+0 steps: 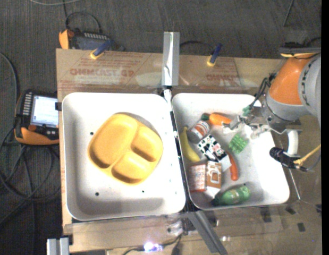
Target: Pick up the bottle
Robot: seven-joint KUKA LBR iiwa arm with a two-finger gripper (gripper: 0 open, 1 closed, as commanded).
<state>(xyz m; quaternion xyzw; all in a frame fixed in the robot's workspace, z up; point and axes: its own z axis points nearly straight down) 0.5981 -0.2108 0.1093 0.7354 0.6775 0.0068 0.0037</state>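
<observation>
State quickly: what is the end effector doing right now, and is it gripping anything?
End effector: over the right bin's far side; open or closed cannot be told; the green bottle lies apart.

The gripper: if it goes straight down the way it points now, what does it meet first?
Probably the green ridged toy, just under the gripper; depth is unclear. The green bottle lies nearer the bin's front edge.

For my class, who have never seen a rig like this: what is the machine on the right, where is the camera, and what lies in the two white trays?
One camera looks down at a slant on a bench. The grey and orange machine is a robot arm reaching in from the right; its claw hangs over the right bin. Whether it grips anything is unclear. That bin holds toy food and packets: a green bottle, which the arm is to pick up, a banana, a carrot, a small can. The left bin holds a yellow divided tray.
</observation>
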